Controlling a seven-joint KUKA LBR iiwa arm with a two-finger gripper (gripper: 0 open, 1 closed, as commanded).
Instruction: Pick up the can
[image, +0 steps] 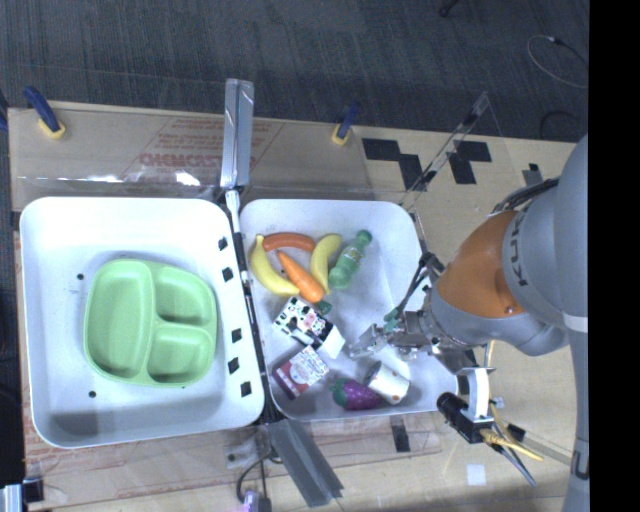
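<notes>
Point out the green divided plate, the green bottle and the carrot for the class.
green divided plate (150, 322): camera view, on its centre ridge.
green bottle (347, 262): camera view, on its body.
carrot (301, 277): camera view, on its middle.

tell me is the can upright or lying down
Lying down: the can rests on its side in the right bin, beside the grapes.
</notes>
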